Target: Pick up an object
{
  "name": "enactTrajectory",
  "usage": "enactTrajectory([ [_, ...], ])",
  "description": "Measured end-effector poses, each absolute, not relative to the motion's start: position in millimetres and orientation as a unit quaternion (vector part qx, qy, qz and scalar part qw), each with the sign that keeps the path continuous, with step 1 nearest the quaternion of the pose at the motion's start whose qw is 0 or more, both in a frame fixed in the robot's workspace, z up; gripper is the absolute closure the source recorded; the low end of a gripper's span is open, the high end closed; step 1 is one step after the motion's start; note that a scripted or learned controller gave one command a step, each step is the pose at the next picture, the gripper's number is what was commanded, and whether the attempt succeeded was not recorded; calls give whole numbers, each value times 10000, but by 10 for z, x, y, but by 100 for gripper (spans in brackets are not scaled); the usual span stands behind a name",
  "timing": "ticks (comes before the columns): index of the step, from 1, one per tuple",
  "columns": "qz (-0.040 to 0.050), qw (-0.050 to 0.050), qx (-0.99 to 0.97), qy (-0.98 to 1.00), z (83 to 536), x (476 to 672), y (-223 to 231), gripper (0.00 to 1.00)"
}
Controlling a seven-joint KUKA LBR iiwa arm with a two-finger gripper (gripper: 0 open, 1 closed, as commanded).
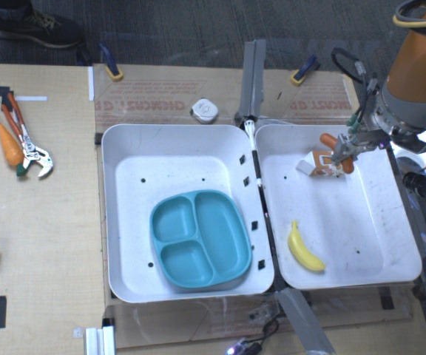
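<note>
Nearest the camera, the left white plastic bin [117, 220] holds a teal plastic plate with 3 compartments [200, 237]. Beside it, the right white plastic bin [390, 235] has a small yellow banana [304, 250] lying near its front. Further back in this bin, the hand [340, 154] is low over a small orange and white object [324, 163]. I cannot tell how the hand stands. It seems the grasp step; next it should close firmly and lift straight.
</note>
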State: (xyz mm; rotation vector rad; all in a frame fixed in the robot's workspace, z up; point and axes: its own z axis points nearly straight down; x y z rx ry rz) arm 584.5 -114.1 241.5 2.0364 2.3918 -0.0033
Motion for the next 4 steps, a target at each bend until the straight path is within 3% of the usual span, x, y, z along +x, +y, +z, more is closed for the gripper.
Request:
enactTrajectory([
  [1,-10,1,6483,7614,2415,5845,-1140,0],
  [2,-10,-14,6905,7233,1261,4766,-1303,0],
  [3,-2,-6,6048,7964,914,4772,-1045,0],
  [4,1,11,5496,8354,924,5809,-1035,0],
])
